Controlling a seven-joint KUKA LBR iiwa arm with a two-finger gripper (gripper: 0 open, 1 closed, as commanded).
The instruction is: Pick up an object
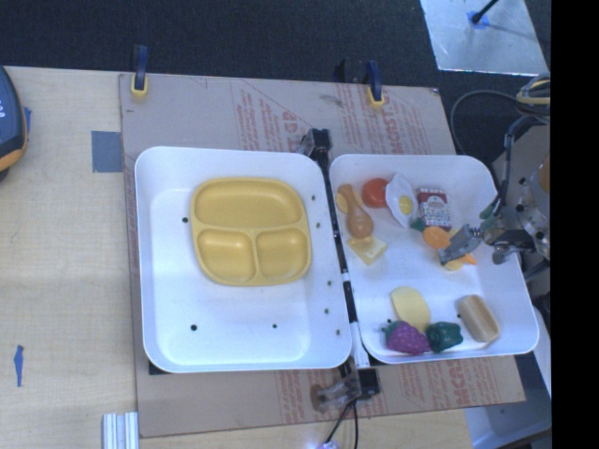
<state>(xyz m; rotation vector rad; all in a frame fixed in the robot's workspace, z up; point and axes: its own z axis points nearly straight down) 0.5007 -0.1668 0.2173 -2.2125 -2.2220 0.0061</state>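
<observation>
You are in the approach step: the gripper (465,243) hangs low in the right bin (510,293), I cannot tell its state, and the orange piece (436,237) just beside it needs a centred descent

- The left bin (168,279) holds a yellow divided tray (251,229) toward its twelve o'clock side; the white floor from three round to nine o'clock of that tray lies open
- The right bin (510,293) is crowded along its twelve o'clock side: a red tomato (375,192), a fried egg (401,201), a small red packet (433,208) and an orange piece (435,236) sit close together
- A chicken drumstick (355,214) and a cheese wedge (368,249) block its nine o'clock edge
- At six o'clock, purple grapes (405,337), a green pepper (444,336), a yellow slice (410,305) and a hot dog bun (477,318) cluster
- The gripper (465,246) occupies the three o'clock side
- Bare floor remains at the bin's centre
</observation>
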